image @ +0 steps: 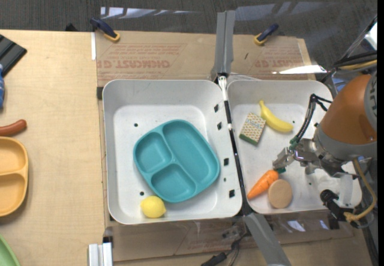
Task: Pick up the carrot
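Nearest the camera, in the right bin (312, 92), the carrot (263, 184) lies at a slant close to the front wall, with its green top pointing up toward the arm. A round tan thing, maybe a cookie (279, 194), sits touching the carrot's fat end. Just past the green top is the gripper (287, 159) — I cannot tell if it is released or clenched, and nothing can be seen held in it.

Here is what could go wrong. The gripper could come down on the thin green top and slip off, because that end is small. It could also bump the cookie and push the carrot away — they are that close.

Farther back in the same bin are a cracker box (253, 128) and a banana (275, 119), well apart from the carrot.
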Robot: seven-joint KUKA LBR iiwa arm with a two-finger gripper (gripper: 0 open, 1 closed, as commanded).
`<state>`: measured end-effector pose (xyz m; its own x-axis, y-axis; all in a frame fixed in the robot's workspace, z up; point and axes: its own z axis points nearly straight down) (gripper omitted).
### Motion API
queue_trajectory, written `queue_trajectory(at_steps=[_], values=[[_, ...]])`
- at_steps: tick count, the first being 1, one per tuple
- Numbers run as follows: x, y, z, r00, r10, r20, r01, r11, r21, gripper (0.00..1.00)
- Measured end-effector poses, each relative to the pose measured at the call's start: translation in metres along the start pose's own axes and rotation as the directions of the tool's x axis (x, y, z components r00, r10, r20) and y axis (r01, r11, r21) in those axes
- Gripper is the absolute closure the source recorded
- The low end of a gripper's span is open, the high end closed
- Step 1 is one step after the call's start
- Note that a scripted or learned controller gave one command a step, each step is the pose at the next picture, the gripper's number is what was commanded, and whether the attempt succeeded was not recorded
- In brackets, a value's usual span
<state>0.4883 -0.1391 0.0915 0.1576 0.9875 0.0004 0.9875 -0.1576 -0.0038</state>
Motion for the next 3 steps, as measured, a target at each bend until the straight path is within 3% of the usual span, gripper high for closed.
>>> queue_trajectory(at_steps=[1,2,3], values=[[0.043,-0.015,0.001,0.955,-0.298,0.000,0.298,0.955,-0.001,0.00],[0.041,-0.014,-0.008,0.956,-0.293,0.001,0.293,0.956,-0.001,1.00],[0.125,-0.011,-0.120,0.917,-0.399,0.003,0.399,0.917,-0.003,1.00]])
